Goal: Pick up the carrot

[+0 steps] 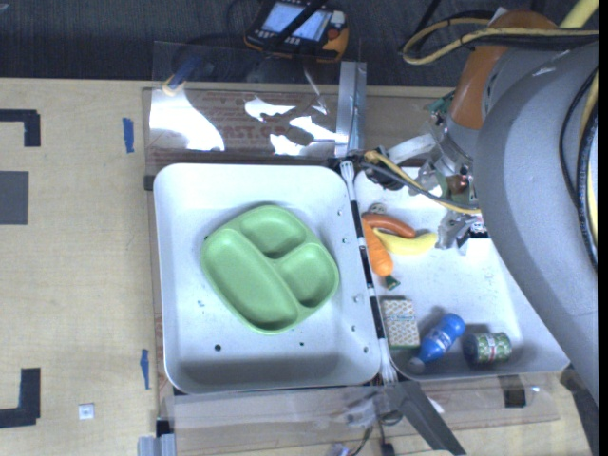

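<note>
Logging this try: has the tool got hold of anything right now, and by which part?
Cannot be told. The tool sits just right of the banana; the carrot lies apart, untouched, in the right bin.

The bench (66, 283) looks like pale, matt wood. Both bins (180, 255) are smooth white plastic with a soft sheen — the green divided plate (271, 267) the same, slightly glossy. At twelve o'clock, a clear glossy sheet (247, 112) catches glare. The carrot (379, 253) looks smooth and matt orange.
</note>
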Robot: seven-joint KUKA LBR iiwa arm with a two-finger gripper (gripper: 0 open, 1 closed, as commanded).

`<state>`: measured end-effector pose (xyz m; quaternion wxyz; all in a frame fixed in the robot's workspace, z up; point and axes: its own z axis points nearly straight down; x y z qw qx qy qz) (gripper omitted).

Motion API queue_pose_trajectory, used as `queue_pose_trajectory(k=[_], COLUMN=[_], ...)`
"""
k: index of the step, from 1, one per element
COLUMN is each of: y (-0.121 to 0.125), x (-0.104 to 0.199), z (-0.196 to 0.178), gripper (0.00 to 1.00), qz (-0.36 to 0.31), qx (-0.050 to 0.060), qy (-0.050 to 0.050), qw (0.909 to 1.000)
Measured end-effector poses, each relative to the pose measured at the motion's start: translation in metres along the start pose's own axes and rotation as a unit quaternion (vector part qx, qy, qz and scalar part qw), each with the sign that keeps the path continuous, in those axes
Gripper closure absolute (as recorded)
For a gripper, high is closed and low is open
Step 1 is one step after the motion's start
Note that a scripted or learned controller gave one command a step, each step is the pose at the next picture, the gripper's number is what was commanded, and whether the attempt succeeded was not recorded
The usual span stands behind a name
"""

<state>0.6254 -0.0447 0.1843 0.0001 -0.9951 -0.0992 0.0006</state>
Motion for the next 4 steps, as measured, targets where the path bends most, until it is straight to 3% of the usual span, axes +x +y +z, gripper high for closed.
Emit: queue_pose_trajectory(k=[1,2,3,4], y=[0.052,0.049,0.045,0.042], x=[-0.007,-0.006,0.0,-0.05], z=[0.099,0.088,-0.049,-0.046], gripper=[0.0,1.0,1.0,1.0], qz=[-0.034,-0.037,-0.028,-0.019], qx=[0.001,0.001,0.0,0.001], qy=[0.0,-0.001,0.0,-0.002], qw=[0.9994,0.9993,0.9996,0.9998])
